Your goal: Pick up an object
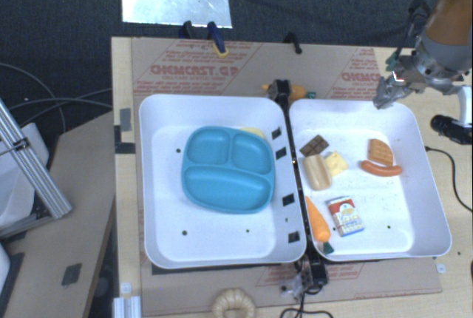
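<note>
The arm [447, 21] comes in at the upper right, cut off by the frame's edge; its pincer [386, 96] hangs over the far rim of the right bin [425, 161], near that bin's far right corner, well apart from everything inside; whether its tips are open or shut cannot be told, as they are small and blurred, and nothing shows between them.

The right bin's things cluster left and centre; the near right floor and the far strip under the pincer are bare, giving room to come down. A brown chocolate bar [315, 144] lies just beside a tan bread roll [318, 171], which touches a pale yellow piece [336, 163]; a waffle [380, 151] sits just behind a red sausage [381, 169], close to the right wall; a small red and white carton [345, 216] lies alone toward the near side; an orange carrot [318, 220] lies against the left wall, its near end close to the corner.

The left bin [159, 161] holds a blue tray [228, 168] with three compartments, bare floor all round it; a yellow thing [253, 132] peeps from behind its far edge, mostly hidden.

On the worktop [185, 65], an orange thing [295, 92] beyond the bins' junction is half hidden; a ring [235, 303] at the near edge is partly cut off.
</note>
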`<state>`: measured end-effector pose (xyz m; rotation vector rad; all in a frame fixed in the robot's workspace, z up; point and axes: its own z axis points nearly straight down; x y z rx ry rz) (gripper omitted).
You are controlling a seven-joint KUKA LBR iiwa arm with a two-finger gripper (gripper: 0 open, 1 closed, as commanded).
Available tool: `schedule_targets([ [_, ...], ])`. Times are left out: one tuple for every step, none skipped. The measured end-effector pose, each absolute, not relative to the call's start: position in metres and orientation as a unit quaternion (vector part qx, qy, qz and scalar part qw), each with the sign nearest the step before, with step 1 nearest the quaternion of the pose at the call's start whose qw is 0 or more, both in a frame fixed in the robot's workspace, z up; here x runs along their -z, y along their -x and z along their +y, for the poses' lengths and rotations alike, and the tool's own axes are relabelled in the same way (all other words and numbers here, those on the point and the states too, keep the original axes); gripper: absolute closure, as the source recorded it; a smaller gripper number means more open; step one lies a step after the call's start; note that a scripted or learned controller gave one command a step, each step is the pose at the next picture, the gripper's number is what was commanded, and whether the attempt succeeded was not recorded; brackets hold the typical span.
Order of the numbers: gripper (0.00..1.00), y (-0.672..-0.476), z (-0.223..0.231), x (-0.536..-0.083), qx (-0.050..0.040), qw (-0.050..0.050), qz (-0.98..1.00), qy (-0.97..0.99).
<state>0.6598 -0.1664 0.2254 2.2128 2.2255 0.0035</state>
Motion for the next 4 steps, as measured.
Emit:
schedule_targets([
  [1.0,-0.645,-0.105,-0.231,-0.0014,0.0,0.711,-0.703],
  [1.0,-0.626,-0.048,-0.237,-0.0012,0.0,0.711,-0.704],
  [1.0,-0.616,-0.001,-0.22,-0.0008,-0.001,0.71,-0.704],
  [1.0,-0.609,0.019,-0.234,-0.0011,0.0,0.71,-0.704],
])
